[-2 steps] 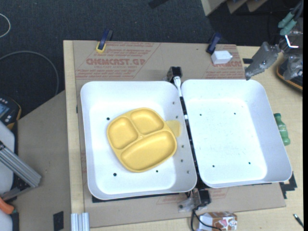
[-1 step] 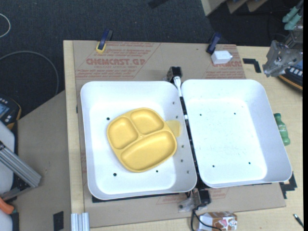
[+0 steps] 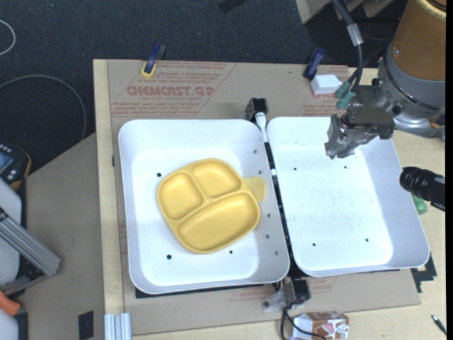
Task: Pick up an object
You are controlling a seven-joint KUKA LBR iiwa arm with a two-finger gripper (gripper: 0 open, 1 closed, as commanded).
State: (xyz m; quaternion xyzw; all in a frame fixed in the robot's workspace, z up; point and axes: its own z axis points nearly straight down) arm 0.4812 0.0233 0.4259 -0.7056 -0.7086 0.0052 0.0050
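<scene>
Tool (image 3: 342,147) hangs over the right bin (image 3: 396,250), grip unclear; yellow three-part plate (image 3: 207,205) lies in the left bin (image 3: 141,161).

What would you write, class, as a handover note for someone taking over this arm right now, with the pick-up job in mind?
Gripper: over the far part of the right bin, nothing visible between its fingers; open or shut cannot be told.
Yellow divided plate: lying flat in the left bin, apart from the gripper.
Done: nothing picked up yet.
Left: bring the arm across to the left bin, close on the plate, probably at its rim, and lift.
</scene>
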